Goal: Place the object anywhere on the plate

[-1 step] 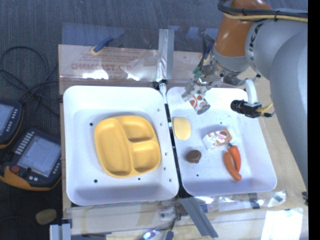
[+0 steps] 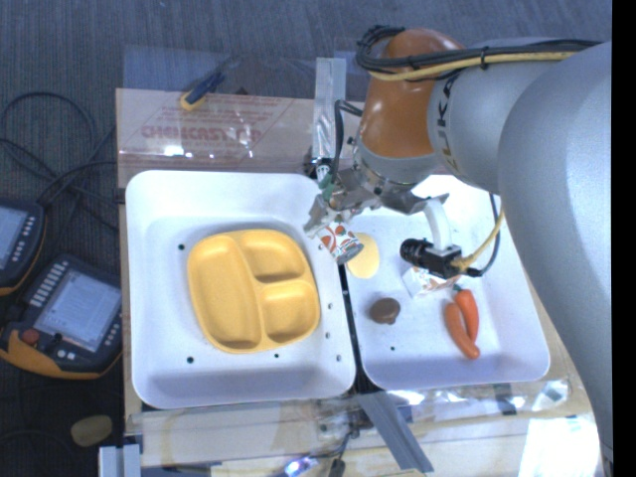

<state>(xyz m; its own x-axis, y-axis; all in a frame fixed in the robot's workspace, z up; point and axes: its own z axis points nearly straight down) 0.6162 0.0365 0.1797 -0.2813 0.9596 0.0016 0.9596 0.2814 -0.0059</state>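
Note:
The yellow divided plate lies in the left bin. My gripper hangs over the rim between the two bins, just past the plate's upper right corner. A small white object with red markings sits between its fingers, and the gripper is shut on it. The object hangs above the divider, a little to the right of the plate's edge.
In the right bin lie a pale yellow disc, a brown round piece, an orange carrot and a small white piece. Behind the bins stands a clear sheet with a blue and yellow tool.

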